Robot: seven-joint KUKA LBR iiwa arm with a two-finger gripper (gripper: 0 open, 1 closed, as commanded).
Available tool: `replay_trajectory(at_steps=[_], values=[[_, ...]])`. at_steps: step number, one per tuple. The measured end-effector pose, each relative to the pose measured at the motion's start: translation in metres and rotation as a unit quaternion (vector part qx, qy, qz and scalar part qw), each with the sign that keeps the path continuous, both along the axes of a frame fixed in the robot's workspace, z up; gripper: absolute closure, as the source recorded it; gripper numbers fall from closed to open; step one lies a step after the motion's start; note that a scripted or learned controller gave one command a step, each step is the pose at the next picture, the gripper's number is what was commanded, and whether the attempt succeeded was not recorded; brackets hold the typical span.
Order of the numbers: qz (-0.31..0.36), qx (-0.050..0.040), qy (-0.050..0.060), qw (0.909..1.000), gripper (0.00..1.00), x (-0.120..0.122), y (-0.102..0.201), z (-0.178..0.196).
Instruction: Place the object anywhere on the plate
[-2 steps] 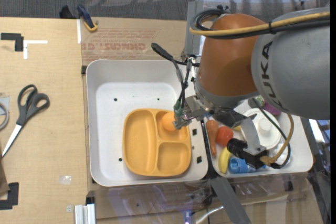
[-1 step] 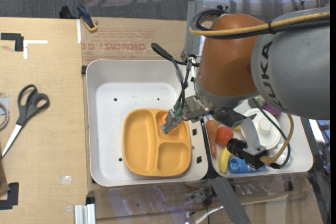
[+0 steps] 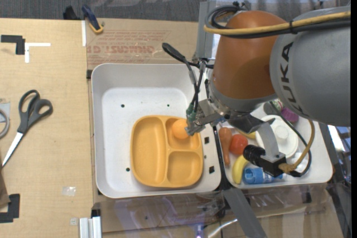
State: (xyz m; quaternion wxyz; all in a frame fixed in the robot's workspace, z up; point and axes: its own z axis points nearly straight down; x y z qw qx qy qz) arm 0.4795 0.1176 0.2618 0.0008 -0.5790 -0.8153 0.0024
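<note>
The grey arm with its broad orange band (image 3: 251, 58) looms over both shallow white bins (image 3: 111, 120). A small round orange ball (image 3: 179, 129) sits in the upper right compartment of the yellow plastic divided plate (image 3: 150, 153). The two-finger gripper (image 3: 192, 122) touches the ball's right side; whether its fingers are spread or pinched, I cannot tell.

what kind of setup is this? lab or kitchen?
Likely a robotics lab bench: a KUKA arm over two white bins, a yellow divided plate with toy food, and scissors on a taped plywood top.

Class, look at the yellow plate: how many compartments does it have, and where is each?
3 on the plate: one long at left, two smaller at right, the upper holding an orange ball.
</note>
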Motion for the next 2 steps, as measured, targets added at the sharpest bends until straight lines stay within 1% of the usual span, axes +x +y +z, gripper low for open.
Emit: replay_trajectory(at_steps=[1, 2], values=[[0.000, 0.0000, 0.000, 1.0000, 0.00, 0.0000, 0.0001, 0.0000], [0.000, -0.0009, 0.001, 1.0000, 1.00, 0.0010, -0.0013, 0.0080]])
